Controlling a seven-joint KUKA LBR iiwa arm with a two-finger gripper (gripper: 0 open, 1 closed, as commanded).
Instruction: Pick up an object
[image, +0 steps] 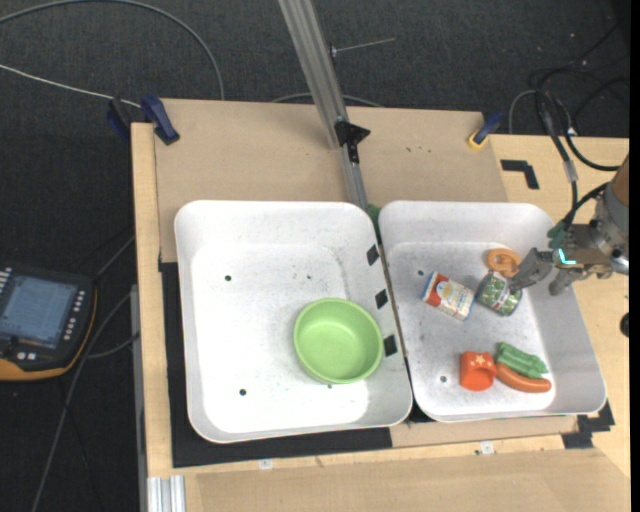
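The gripper (543, 270) hangs over the right bin (570, 395) beside a green can (497, 294). Its fingers look spread and hold nothing. No pickup is made yet.

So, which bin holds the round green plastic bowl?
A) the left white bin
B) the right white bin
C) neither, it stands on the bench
A: the round green plastic bowl sits in the left white bin, near its right wall, apart from the small items in the right white bin.
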